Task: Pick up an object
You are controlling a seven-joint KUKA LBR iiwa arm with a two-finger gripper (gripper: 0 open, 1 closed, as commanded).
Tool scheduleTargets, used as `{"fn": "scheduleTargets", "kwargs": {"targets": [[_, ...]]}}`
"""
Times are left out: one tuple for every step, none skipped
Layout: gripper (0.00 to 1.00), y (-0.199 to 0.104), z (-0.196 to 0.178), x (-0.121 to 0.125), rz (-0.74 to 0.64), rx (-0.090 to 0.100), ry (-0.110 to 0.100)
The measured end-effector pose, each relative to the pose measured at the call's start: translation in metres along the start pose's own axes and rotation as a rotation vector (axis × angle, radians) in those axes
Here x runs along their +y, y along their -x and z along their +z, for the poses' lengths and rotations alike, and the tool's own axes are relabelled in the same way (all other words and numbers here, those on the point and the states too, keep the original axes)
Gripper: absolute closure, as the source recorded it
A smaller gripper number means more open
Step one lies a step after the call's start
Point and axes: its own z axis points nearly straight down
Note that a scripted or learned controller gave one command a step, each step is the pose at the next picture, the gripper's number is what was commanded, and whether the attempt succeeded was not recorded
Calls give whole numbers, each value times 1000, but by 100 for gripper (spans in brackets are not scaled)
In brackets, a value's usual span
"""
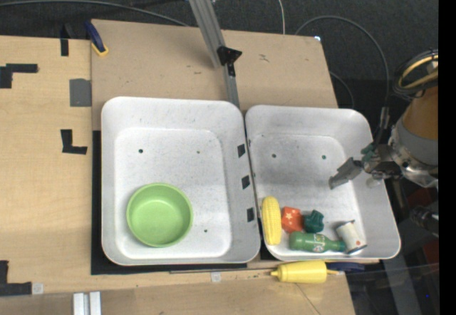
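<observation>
Below the fingers, along the right bin's near edge, lie a corn cob, an orange piece, a teal piece, a green bottle and a white cup; a yellow bottle rests on the surface just outside. The fingers hang over the bin's right side, and whether they are parted I cannot tell. Far to their left, the left bin holds a green bowl.

I see two shallow white plastic bins, black-speckled, left, right | round lime-green bowl | yellow corn cob | orange-red lumpy toy | dark teal small block | green bottle with a white-and-red label | white cylinder cup | yellow squeeze bottle | tan wooden bench with black tape marks | grey arm with an orange band
</observation>
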Motion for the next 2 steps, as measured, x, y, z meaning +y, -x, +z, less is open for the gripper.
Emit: {"fn": "scheduleTargets", "kwargs": {"targets": [[0, 1, 44, -2, 1, 0, 0], [0, 10, 97, 2, 1, 0, -1]]}}
